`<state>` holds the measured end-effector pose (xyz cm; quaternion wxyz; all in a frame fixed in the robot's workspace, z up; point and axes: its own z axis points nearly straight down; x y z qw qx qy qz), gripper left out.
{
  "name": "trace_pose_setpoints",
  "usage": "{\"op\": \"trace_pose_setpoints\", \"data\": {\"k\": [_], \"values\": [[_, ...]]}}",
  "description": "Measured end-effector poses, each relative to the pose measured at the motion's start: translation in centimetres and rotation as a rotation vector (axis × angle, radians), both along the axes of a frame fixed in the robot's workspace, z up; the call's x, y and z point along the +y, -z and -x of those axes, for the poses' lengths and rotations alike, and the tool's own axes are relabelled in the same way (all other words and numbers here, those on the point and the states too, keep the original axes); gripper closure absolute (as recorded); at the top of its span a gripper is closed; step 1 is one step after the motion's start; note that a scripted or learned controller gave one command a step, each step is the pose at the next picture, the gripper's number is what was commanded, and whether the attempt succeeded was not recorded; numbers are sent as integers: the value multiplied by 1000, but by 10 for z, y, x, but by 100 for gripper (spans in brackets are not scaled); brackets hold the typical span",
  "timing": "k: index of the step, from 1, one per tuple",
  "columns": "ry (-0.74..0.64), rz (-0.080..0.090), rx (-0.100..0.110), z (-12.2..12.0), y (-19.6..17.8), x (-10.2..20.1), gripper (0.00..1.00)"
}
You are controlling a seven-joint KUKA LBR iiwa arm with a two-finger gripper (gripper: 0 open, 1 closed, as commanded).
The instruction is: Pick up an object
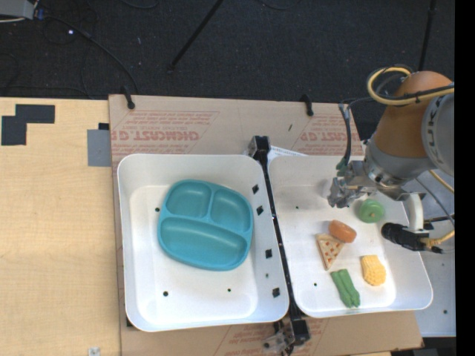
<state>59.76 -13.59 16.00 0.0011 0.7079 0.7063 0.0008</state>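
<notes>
The gripper [343,193] sits low in the right bin [312,176], just up and left of the orange piece [342,231]. It's too small and dark to tell how it's set, and nothing visibly sits in it. The orange piece touches the pizza slice [329,250], with the green ball [369,212] just to its right, so the arm probably wants to drop straight down on the orange piece, clear of both.

Toy foods [342,231] lying loose, right bin [312,302]
</notes>
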Motion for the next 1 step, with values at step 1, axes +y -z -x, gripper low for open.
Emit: {"op": "trace_pose_setpoints", "data": {"k": [1], "values": [[-3,1,-1,-1,-64,-3,100]]}}
